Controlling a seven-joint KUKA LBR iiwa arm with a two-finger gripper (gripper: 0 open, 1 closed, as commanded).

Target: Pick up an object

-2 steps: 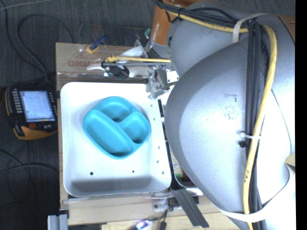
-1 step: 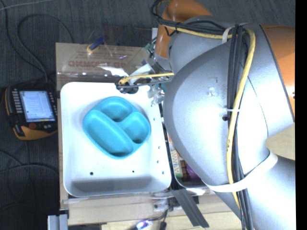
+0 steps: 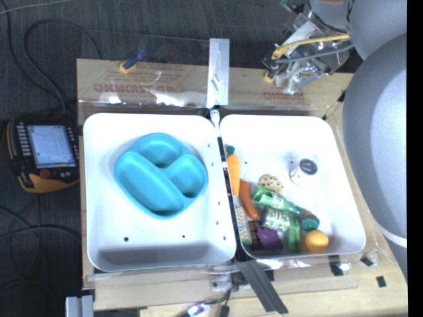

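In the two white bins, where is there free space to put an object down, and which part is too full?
Left bin: bare floor along the front, below the blue divided tray.
Right bin: the back part is free, above the small dark round object.
Crowded: the right bin's front-left corner, from the carrot past the green bottle to the orange fruit.

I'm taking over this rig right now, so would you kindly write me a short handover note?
Hand: raised beyond the far edge of the right bin, holding nothing that I can see.
Things: carrot, green bottle, orange ball, purple item and small round piece lie in the right bin, most piled at its near side. Blue tray sits in the left bin.
Done: nothing picked.
Left: descend, grasp one object, lift.
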